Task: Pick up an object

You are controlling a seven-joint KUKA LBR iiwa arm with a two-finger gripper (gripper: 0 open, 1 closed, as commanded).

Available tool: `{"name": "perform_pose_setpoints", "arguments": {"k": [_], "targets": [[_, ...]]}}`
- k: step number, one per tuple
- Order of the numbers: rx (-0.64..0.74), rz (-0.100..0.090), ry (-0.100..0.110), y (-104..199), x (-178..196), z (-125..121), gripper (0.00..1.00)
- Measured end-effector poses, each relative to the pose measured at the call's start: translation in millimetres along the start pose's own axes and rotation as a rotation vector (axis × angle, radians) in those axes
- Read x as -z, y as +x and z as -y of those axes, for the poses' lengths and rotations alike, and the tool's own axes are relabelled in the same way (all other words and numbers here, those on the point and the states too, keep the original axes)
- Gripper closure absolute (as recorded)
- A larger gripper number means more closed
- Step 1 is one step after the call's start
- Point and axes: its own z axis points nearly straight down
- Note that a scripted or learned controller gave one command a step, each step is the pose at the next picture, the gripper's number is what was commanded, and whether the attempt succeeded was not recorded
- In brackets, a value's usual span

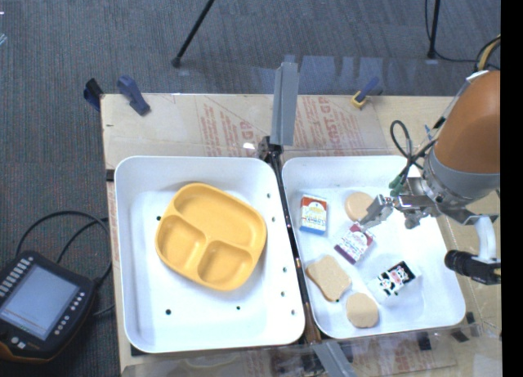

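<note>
Six items in right bin (425,318); gripper (384,210) jaws look open, empty, pink carton (354,244) just below-left, long axis diagonal

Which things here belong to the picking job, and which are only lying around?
For the job: gripper; blue-and-white carton; purple-and-white packet; toast slice; two round biscuits; black-and-white carton; right bin.
Lying about: yellow divided plate; left bin; handheld screen; blue clamps.

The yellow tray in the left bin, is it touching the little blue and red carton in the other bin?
Apart. The camera view shows the yellow tray in the left bin and the carton in the right bin, with both bin rims between them.
</note>
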Motion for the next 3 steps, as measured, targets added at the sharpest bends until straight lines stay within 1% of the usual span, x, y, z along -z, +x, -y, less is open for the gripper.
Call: {"name": "perform_pose_setpoints", "arguments": {"k": [1, 2, 3], "targets": [[0.048, 0.0, 0.0, 7.8, -106.0, 0.5, 0.0], [0.042, -0.003, 0.006, 6.0, -99.8, 1.0, 1.0], [0.042, -0.003, 0.006, 6.0, -99.8, 1.0, 0.0]]}}
